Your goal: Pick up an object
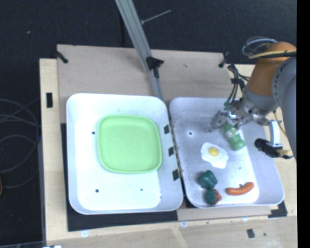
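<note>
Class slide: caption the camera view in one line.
Claw over a green bottle in the right bin; green plate in the left bin.

Light green plate (129,143), white-and-yellow fried egg (214,154), orange-red sausage (239,189), dark green pepper (207,179).

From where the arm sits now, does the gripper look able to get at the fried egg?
Probably yes. The fried egg lies flat in the right bin with bare floor around it, just below the gripper. Only the green bottle lies close, to its upper right.

Gripper (228,122) above green bottle (234,138)
</note>
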Available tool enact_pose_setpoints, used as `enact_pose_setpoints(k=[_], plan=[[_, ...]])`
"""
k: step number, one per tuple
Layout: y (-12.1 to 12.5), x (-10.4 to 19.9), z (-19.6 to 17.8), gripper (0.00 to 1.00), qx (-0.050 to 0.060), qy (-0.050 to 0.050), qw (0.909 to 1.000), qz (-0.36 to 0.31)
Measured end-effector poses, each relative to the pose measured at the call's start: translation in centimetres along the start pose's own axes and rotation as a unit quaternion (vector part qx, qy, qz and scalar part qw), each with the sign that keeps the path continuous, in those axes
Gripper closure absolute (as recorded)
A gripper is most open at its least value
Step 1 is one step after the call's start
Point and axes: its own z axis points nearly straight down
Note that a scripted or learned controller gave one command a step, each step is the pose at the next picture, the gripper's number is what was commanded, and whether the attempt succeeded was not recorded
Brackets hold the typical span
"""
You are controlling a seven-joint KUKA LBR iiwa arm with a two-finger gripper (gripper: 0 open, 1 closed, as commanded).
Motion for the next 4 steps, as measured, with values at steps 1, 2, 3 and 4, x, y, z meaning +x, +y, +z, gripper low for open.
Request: enact_pose_setpoints(k=[1, 2, 3, 4], plan=[[0.2, -0.1, -1.4, 1.0, -0.003, -0.001, 1.0, -0.001], [0.3, 0.7, -7.3, 1.0, -0.005, 0.0, 1.0, 0.0], [0.5, 1.5, -13.3, 1.0, -0.005, 0.0, 1.0, 0.0], [1.3, 2.1, -18.2, 1.0, -0.004, 0.0, 1.0, 0.0]])
